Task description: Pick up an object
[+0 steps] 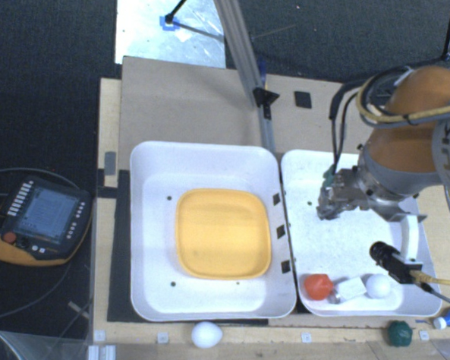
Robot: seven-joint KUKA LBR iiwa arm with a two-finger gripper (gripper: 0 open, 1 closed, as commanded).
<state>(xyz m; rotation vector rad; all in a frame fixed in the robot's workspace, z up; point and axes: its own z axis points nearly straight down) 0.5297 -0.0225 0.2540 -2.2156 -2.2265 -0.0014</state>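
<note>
Candidate objects lie along the near edge of the right bin (299, 218): red ball (317, 286), small white piece (349, 289), white ball (377, 285), side by side. Gripper (331, 205) hangs over the bin's bare middle, well apart from them; finger state cannot be told. Left bin (149, 232) holds a yellow plate (223, 232).

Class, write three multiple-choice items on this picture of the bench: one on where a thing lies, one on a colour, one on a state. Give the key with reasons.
1. Where is the yellow plate?
A. left bin
B. right bin
C. on the floor

2. What colour is the ball in the right bin's near corner?
A. blue
B. red
C. black

3. How does the gripper stand?
A. over the right bin, holding nothing seen
B. gripping the plate
C. over the left bin

Key: 1 A, the plate lies flat in the left bin. 2 B, it is red. 3 A, it hangs over the right bin's bare floor.
</note>
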